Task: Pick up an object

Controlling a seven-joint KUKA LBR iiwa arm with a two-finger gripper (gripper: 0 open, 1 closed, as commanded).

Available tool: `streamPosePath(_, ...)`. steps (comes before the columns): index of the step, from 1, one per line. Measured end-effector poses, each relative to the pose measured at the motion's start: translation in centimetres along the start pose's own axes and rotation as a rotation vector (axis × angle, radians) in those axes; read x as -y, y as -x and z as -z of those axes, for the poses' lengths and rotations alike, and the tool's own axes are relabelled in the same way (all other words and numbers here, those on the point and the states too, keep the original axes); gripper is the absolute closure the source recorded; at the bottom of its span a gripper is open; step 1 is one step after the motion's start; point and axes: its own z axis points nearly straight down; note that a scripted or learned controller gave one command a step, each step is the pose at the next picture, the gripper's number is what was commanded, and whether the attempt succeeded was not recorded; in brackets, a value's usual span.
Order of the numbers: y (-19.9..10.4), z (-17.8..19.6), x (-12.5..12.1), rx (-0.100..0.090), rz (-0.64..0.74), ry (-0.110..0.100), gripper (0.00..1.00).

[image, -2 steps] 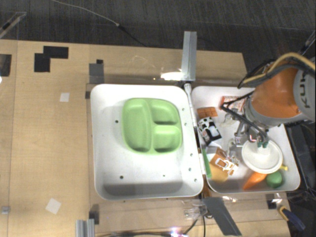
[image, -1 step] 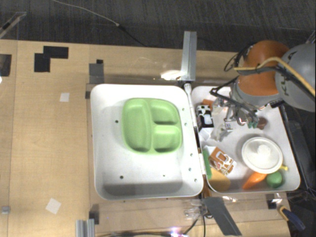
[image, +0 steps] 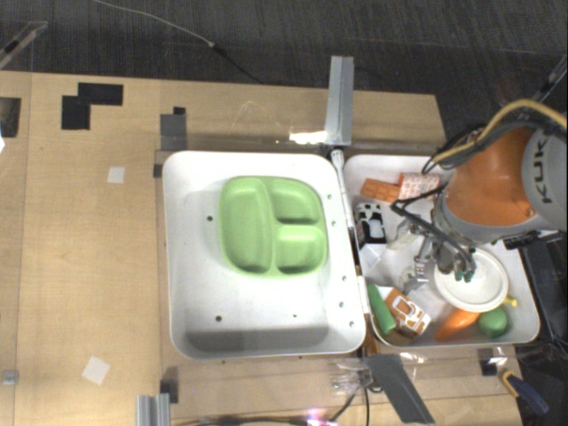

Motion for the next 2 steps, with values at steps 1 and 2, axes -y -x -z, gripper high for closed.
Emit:
streamPosePath(1,-4.8,2.9,0.8,0.021,-0.206,-0.006,0.0)
streamPosePath(2,-2.5,0.4,-0.4,0.026,-0.325,-0.01,0.0)
